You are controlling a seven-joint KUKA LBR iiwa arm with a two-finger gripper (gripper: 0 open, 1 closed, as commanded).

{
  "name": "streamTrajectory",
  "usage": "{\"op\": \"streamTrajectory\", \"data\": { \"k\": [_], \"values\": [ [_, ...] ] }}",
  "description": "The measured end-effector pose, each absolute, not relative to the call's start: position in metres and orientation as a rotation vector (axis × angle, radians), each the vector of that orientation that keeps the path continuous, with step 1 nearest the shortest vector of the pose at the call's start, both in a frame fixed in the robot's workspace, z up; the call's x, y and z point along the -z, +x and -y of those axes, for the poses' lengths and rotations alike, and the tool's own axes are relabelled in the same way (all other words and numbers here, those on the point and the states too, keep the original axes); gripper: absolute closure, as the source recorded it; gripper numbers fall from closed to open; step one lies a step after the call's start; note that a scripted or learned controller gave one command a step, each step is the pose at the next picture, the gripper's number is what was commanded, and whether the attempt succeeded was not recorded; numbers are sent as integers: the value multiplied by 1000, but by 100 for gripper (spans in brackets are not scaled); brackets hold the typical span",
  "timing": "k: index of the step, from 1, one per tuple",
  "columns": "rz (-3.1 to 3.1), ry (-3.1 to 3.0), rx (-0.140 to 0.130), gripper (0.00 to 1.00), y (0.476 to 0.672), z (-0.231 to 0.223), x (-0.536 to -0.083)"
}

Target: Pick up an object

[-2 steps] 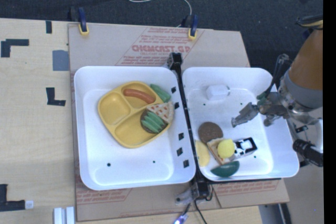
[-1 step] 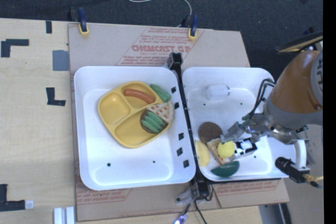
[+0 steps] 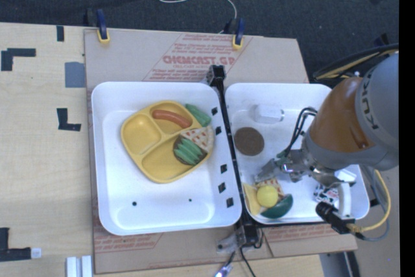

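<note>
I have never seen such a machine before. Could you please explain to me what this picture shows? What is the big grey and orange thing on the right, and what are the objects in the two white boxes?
The picture is taken by one fixed camera above a bench, looking down at a slant. The big grey and orange shape is a robot arm reaching in from the right. At its end is a gripper, a two-finger hand for picking things up. I cannot tell whether it holds anything.

On the bench stand two shallow white bins side by side. The left bin holds a yellow divided plate with toy food: a sausage, a pizza slice and green vegetables. In the right bin, below the arm, lie a brown disc, a small white object, a yellow ball and a dark green piece.
</note>
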State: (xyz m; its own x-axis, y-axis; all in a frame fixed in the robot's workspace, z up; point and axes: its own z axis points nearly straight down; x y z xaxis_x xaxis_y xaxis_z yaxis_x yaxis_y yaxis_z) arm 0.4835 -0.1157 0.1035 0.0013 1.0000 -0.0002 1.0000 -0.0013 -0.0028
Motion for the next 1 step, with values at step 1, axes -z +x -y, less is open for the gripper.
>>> {"op": "streamTrajectory", "data": {
  "k": [1],
  "values": [
    [2221, -2217, -4, 0, 526, 97, -82]
  ]
}}
